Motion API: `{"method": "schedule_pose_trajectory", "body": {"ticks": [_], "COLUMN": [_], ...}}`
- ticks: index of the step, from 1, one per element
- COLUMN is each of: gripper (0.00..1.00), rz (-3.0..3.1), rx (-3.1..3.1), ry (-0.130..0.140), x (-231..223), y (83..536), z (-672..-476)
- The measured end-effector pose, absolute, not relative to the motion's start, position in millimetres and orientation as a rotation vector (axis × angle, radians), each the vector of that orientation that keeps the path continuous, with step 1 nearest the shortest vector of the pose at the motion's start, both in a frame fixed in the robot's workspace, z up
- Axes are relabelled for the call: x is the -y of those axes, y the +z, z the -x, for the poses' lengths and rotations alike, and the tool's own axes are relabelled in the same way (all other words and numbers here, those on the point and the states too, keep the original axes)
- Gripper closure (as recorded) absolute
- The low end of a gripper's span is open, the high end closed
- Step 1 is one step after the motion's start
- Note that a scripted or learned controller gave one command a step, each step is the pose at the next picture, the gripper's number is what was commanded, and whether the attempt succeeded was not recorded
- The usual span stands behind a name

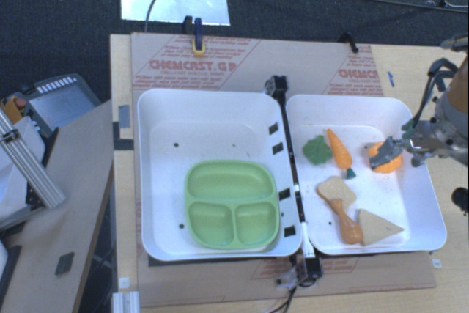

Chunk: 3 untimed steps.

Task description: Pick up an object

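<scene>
In the right bin [410, 113] lie several toy foods. There is a green broccoli [316, 150], an orange carrot [339, 147], a tan bread slice [336, 190], a brown drumstick [349, 225] and a pale wedge [378, 226]. A round orange piece [384, 157] sits near the bin's right wall. My gripper [399, 146] reaches in from the right, low over the bin, with its tip at the orange piece's upper right edge and partly overlapping it. Whether it grips the piece is not visible.
The left bin [168, 121] holds a green three-part plate [233, 203] toward its front. A black-clipped divider [287, 157] runs between the bins. Cables cross the dark floor at the back, and a grey bench with a pendant stands at the left.
</scene>
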<state>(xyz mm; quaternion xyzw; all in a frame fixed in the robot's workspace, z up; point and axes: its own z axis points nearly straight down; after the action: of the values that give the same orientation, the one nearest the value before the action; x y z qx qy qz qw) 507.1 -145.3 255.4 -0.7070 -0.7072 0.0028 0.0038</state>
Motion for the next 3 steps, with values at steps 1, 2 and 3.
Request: {"method": "schedule_pose_trajectory", "body": {"ticks": [1, 2, 3], "gripper": [0.00, 0.00, 0.00], "rz": [2.219, 2.220, 2.220], "rx": [2.226, 2.221, 2.222], "ry": [-0.001, 0.001, 0.000], "x": [144.9, 155.3, 155.5], "y": [260.9, 210.4, 169.0], "z": [-509.3, -509.3, -509.4]}}
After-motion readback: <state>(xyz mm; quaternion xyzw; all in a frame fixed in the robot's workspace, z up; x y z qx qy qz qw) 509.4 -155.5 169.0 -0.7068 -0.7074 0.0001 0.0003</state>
